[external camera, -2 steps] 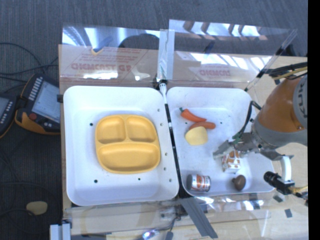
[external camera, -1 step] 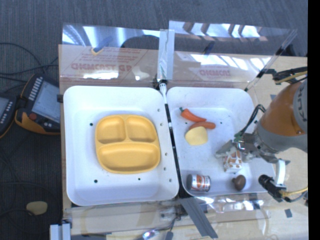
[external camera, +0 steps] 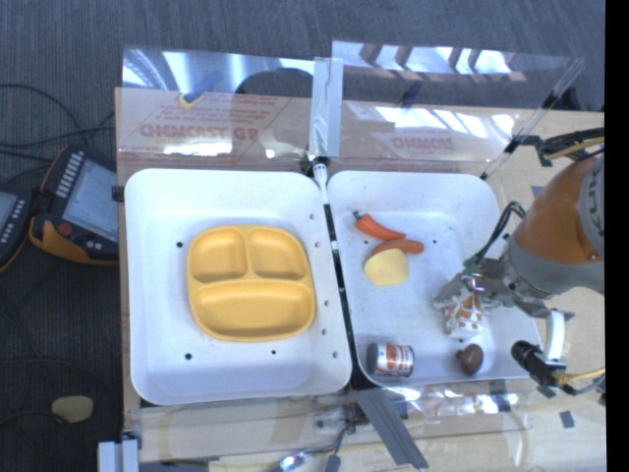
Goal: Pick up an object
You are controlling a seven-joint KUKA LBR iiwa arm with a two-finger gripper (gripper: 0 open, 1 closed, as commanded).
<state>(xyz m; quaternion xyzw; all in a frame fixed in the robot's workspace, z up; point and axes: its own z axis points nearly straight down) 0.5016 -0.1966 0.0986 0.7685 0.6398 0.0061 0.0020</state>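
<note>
Bins are sitting side by side: the left bin (external camera: 147,293) is carrying a yellow tray (external camera: 252,281), the right bin (external camera: 432,190) the loose objects. The gripper (external camera: 465,308) is hovering near the right bin's near right corner, directly over a brown object (external camera: 471,359), with a can (external camera: 391,359) along the near edge and a carrot (external camera: 385,232) toward the far left.

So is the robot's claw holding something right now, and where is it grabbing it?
It cannot be told. The gripper is low in the right bin, right against a crumpled orange-and-white wrapper, but no hold on it is visible.
</note>
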